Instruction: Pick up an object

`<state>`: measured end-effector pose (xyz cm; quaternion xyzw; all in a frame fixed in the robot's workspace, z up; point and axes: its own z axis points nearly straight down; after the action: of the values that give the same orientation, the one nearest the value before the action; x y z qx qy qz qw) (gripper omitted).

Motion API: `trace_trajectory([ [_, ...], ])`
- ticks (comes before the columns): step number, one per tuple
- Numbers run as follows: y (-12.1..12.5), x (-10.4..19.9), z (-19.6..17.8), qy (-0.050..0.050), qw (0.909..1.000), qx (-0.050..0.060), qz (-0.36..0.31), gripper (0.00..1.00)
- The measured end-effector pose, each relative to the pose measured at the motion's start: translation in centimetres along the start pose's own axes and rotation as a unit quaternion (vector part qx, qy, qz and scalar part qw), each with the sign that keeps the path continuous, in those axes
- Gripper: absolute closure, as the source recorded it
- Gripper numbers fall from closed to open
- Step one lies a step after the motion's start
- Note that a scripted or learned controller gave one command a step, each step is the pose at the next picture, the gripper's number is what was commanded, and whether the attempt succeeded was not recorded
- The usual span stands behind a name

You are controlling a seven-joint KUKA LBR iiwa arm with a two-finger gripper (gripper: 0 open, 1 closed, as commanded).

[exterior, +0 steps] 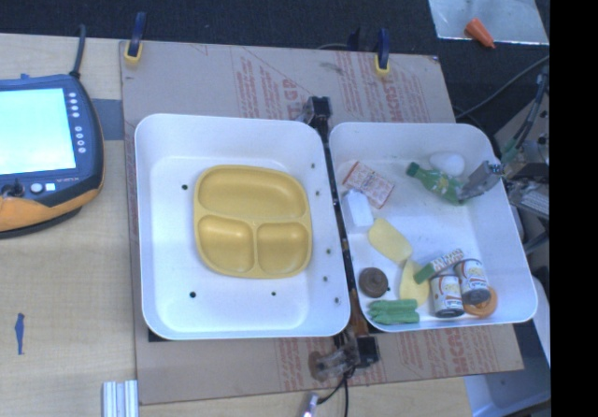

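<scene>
Two bins side by side in mid-frame. The left bin (149,219) holds one thing, a yellow divided plate (252,219), lying flat near its centre. The right bin (509,247) is the busy one. In its upper right lies a green bottle (434,179) on its side, with a white ball (448,162) just above it. The gripper (483,179) is right there at the bottle's right end, low in the bin, reaching in from the frame's right. Whether the claw is spread or pressed together I cannot tell, and nothing shows as pinched. Toward the bin's left wall lie a printed packet (367,182) and a white block (359,210) below it. Next comes a yellow slab (389,240), then a brown disc (374,281), then a green piece (393,312) at the bottom edge. Two cans (448,294) lie together in the lower right corner. A pendant (42,149) sits on the bench at far left.
</scene>
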<state>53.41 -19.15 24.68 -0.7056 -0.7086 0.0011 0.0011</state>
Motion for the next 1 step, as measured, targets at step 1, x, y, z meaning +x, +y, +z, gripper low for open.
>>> trace_trajectory([
  [1,-3.11,6.89,8.37,0.000,1.0000,0.001,-0.001,0.00],
])
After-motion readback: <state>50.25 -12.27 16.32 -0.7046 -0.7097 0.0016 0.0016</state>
